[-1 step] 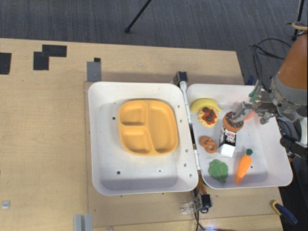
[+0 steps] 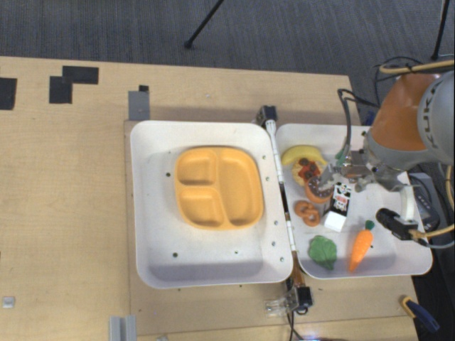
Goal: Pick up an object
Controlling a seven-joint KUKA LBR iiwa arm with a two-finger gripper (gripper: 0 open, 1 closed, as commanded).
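Observation:
The right bin holds several small toy foods: a yellow banana, a dark red piece, an orange piece, a brown pretzel, a white block, a green broccoli-like lump and an orange carrot. A small black-and-white carton stands among them. My gripper reaches in from the right and hangs low over the cluster, just above the carton and orange piece. I see nothing clearly between its fingers.
The left bin contains a yellow divided plate. A black-and-white divider bar runs between the bins. Cables and the arm's grey body crowd the right bin's right side.

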